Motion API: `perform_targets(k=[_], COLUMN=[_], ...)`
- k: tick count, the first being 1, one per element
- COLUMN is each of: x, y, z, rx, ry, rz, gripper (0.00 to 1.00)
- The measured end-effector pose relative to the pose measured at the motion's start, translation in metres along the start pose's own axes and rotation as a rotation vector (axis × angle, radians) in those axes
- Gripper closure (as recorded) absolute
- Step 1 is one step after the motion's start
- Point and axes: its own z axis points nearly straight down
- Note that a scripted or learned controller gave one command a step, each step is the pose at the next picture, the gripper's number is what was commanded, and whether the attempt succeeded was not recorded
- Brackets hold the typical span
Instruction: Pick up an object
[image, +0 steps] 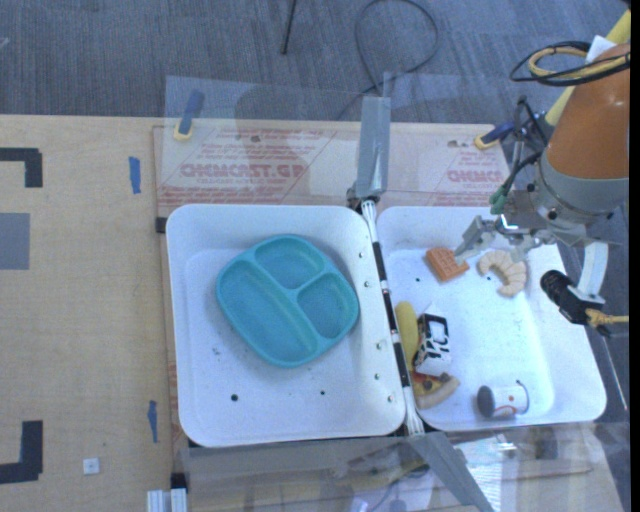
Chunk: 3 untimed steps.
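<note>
My gripper (497, 240) hangs over the back of the right bin (560, 340), open, with nothing between its fingers. One grey finger (472, 238) slants out to the left. Just in front of it lie a pale croissant-shaped piece (505, 272) and an orange wedge (445, 264). Along the bin's left side are a yellow banana (406, 328), a black-and-white item (433, 342) and a pizza slice (436, 386). A small grey and white mug (500, 400) lies on its side near the front.
A teal divided plate (288, 300) takes up the middle of the left bin (200, 390). The arm's orange band (592, 130) and cables stand over the right bin's back right corner. A black part (565, 296) sticks out by the right rim.
</note>
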Motion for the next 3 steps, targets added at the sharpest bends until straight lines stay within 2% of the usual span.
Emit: perform_targets(k=[1,2,3], x=[-0.003,-0.019,-0.018], y=[0.050,0.083,0.084], z=[0.144,0.146,0.134], rx=[-0.006,-0.006,-0.010], ry=[-0.001,-0.001,-0.003], rz=[0.068,0.073,0.069], gripper=[0.00,0.00,1.00])
